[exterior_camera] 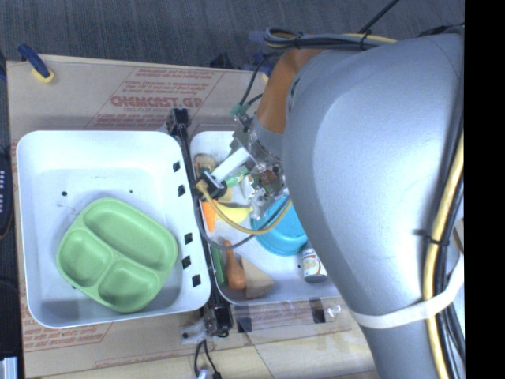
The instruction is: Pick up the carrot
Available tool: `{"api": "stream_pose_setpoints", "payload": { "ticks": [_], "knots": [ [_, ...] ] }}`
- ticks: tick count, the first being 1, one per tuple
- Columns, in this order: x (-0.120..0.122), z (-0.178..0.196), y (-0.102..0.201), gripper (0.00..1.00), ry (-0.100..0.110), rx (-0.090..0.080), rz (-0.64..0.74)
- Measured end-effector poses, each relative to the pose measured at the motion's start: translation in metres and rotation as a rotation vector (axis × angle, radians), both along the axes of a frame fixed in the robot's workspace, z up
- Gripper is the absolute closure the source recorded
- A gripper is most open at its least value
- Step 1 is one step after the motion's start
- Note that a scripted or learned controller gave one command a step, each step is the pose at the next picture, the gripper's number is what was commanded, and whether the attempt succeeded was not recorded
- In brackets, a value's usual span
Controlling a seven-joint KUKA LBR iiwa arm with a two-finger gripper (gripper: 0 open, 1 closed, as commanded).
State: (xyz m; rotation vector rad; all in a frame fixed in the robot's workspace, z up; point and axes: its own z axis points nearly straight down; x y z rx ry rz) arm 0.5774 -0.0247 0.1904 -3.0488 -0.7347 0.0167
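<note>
The carrot (224, 260), orange with a green end, lies along the left wall of the right bin (207, 144), near its front corner. My gripper (263, 185) hangs low over the middle of that bin, up and to the right of the carrot and apart from it. The wrist and the big grey arm hide most of the bin's right side. I see nothing between the gripper and the carrot but a strip of bin floor.
A blue bowl (286, 229) sits just below the gripper. A tan wedge (254, 279) lies beside the carrot, and a small can (313, 266) to its right. Another orange piece (207, 213) rests against the left wall. The left bin (95, 152) holds a green divided plate (117, 253).
</note>
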Motion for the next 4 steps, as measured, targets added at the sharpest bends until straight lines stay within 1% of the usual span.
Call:
{"api": "stream_pose_setpoints", "payload": {
  "ticks": [1, 2, 3, 4],
  "knots": [
    [-0.035, -0.001, 0.007, 0.0, 0.007, -0.001, -0.255],
    [-0.035, 0.009, 0.01, 1.0, 0.016, 0.006, -0.24],
    [-0.063, 0.079, 0.027, 1.0, -0.006, -0.001, -0.257],
    [-0.104, -0.002, 0.12, 1.0, 0.007, -0.002, -0.134]
  ]
}}
